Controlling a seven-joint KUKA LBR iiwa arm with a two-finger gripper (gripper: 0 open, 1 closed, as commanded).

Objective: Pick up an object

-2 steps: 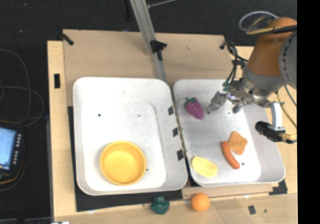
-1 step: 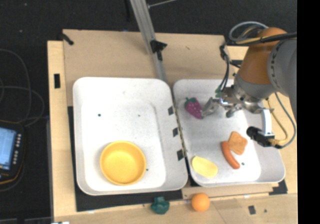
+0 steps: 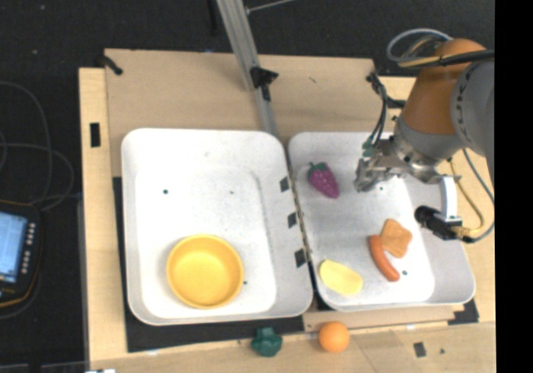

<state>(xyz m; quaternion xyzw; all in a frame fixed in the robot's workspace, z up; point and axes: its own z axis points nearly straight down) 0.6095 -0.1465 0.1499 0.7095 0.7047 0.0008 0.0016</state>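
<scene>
My two-finger gripper (image 3: pixel 367 176) hangs over the right shallow white bin (image 3: pixel 350 151), near a purple plastic grape bunch (image 3: pixel 324 180). I cannot tell how my jaws stand.

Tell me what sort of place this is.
Most likely a robotics lab test bench: a robot arm reaches over two white bins holding toy food such as purple grapes and a yellow bowl, with a handheld control screen alongside.

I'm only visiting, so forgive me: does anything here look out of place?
Yes. An orange ball and a green toy lie on the bench in front of the right bin, outside both bins, unlike the other items.
</scene>
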